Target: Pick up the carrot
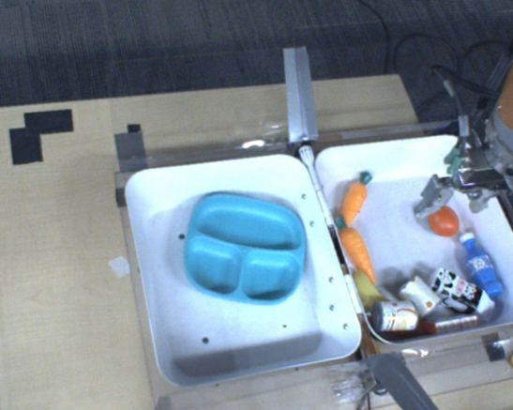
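The carrot [354,199] lay in the right bin [508,306], close against the wall that divides it from the left bin [155,289], in the half of the bin farther from the camera, its small green top pointing away from the camera. Touching its near end lay a second orange, tapered piece [355,250], and beyond that, still along the divider, a yellow item [367,290]. The near corner of the right bin was crowded: a small jar [395,319], a white cup-like piece [418,292], a black-and-white patterned item [457,289] and a blue bottle with a white cap [480,268] lay packed together. A round, smooth red-orange tomato [444,221] sat well to the right of the carrot, open white floor between them. The tool [444,190] hung just above the tomato, far from the carrot; its metal fingers looked spread and clasped nothing. The left bin carried a glossy blue plastic tray [243,246] with rounded compartments. Both bins rested on a pale wood-toned desk [49,276].
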You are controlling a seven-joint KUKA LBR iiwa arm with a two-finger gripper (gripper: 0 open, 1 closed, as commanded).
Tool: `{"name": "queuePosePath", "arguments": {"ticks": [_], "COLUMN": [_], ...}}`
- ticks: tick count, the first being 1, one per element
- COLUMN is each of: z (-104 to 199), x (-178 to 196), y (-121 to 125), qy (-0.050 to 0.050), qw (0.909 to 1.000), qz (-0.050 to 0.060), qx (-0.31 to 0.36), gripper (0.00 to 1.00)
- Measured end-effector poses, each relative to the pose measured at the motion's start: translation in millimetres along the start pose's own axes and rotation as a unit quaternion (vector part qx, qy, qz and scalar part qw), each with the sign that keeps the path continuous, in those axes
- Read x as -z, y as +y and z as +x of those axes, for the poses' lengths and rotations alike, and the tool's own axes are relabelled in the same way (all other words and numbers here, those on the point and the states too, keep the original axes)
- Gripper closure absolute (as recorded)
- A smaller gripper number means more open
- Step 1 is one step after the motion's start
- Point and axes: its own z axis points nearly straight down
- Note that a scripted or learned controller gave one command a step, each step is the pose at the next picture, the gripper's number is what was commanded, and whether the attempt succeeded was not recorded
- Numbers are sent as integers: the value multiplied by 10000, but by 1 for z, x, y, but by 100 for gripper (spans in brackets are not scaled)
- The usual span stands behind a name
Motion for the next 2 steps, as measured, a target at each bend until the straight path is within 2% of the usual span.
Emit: {"name": "queuePosePath", "arguments": {"ticks": [1, 2], "z": [4, 46], "x": [145, 68], "y": [-22, 64], "qy": [-7, -1], "qw": [9998, 9981], "qz": [-25, -5], "qx": [183, 620], "gripper": [0, 0]}}
